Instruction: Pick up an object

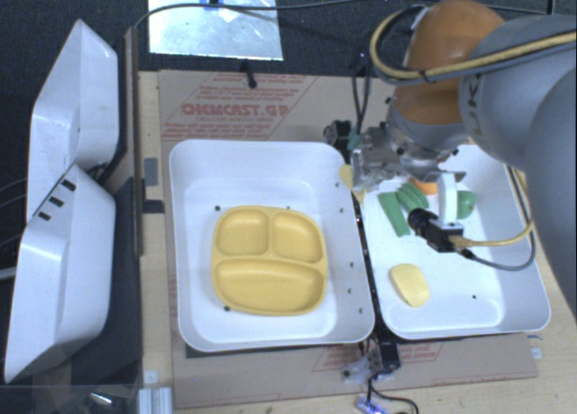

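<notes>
Right bin: green strip, long axis running 11-to-5 o'clock, lies just at 5 o'clock of the gripper; yellow piece toward 6 o'clock. Left bin bears yellow tray.

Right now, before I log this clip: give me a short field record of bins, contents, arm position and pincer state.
left bin: holds a yellow divided tray
right bin: green strip, pale yellow oval piece, some orange and green bits partly hidden under the arm
arm: over the right bin's far end
pincer: low among the green pieces; grasp cannot be told
</notes>
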### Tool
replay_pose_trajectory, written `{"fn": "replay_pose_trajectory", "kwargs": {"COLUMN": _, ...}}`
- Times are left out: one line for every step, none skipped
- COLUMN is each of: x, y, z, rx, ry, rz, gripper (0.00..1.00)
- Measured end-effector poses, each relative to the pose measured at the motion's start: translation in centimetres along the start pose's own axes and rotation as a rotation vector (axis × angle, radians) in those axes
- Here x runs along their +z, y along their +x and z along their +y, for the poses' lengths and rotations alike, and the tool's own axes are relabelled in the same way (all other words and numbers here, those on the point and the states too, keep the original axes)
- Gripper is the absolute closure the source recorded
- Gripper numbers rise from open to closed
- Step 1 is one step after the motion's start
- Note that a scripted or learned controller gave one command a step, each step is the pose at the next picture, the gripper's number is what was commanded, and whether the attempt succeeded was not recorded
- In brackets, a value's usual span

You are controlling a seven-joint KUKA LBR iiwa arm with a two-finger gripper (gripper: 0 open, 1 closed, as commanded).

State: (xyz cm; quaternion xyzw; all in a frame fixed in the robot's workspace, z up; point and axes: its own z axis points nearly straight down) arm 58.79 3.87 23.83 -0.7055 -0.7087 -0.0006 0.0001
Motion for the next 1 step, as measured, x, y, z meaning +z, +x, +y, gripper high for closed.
{"fn": "replay_pose_trajectory", "kwargs": {"x": 0.12, "y": 5.58, "z": 1.75, "rx": 0.0, "ry": 0.0, "rz": 0.0, "gripper": 1.0}}
